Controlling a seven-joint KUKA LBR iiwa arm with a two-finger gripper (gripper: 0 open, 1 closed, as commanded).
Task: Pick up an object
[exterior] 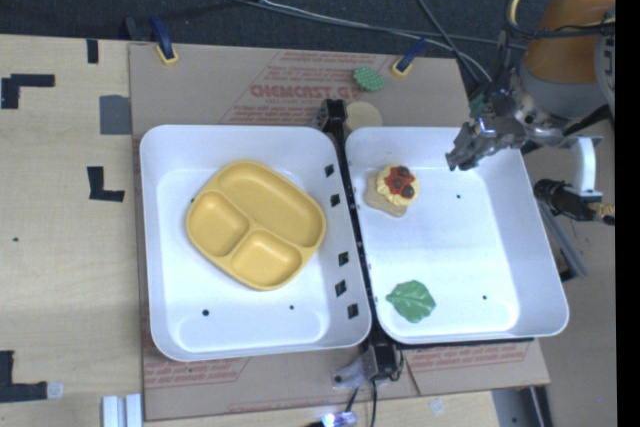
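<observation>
Nearest the camera, at the bottom edge, a small dark cable fitting (368, 370) sits where the two white bins meet; its detail is too small to make out. Moving left to right: the left bin (165, 245) holds a yellow divided plate (256, 224) with three compartments, lying flat and turned at an angle. A black divider strip (344, 215) runs between the bins. The right bin (520, 265) holds a small toy pastry (393, 188), tan and yellow with a red and dark top, near its upper left corner. A green leaf-shaped piece (411, 300) lies near the bin's front edge, well apart from the pastry. Behind the bins, on the brown bench (290, 95), rests a small green round object (368, 77), partly blurred. At far right, the grey arm (560, 65) with its orange band is cut off by the frame. It angles down and left, and the gripper (466, 151) hovers over the right bin's upper right area. Its fingers look dark and close together, gripping nothing visible.
</observation>
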